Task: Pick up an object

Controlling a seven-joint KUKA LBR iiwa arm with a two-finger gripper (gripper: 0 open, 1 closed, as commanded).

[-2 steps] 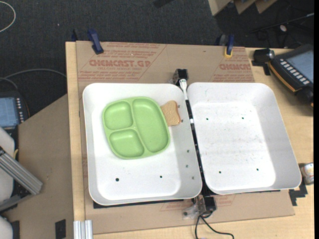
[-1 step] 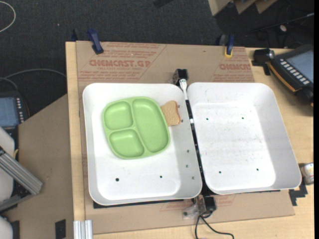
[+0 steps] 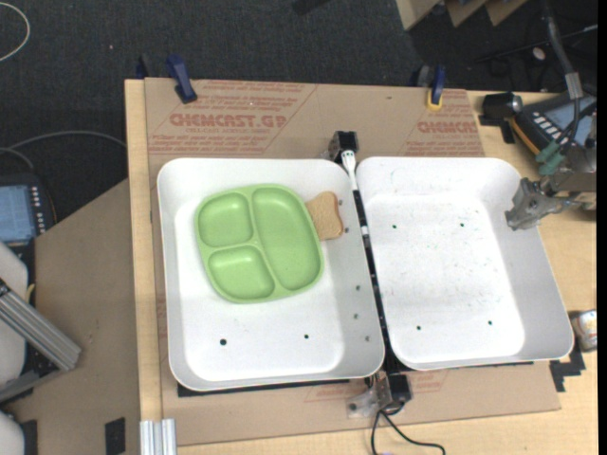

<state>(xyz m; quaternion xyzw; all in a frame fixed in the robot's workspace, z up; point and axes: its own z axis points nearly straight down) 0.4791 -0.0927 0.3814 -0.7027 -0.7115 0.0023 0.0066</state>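
Left bin [image 3: 190, 349]: green plate [image 3: 258, 244] at 11 o'clock, tan sponge [image 3: 326, 215] touching its 2 o'clock edge. Gripper [image 3: 524, 209] over right bin's [image 3: 455, 339] 2 o'clock rim; finger state cannot be told.

Both white bins, the left bin [image 3: 190, 339] and the right bin [image 3: 512, 320], look like smooth plastic with a soft sheen (the right one is peppered with small dark specks). The green divided plate [image 3: 258, 243] is matt plastic, 3 compartments, pretty even finish. The tan piece [image 3: 326, 215] beside it looks rough and porous, kinda sponge-like. The worktop [image 3: 237, 117] is plain brown cardboard with red print, dull and papery. The hand [image 3: 527, 207] looks like dull grey metal.
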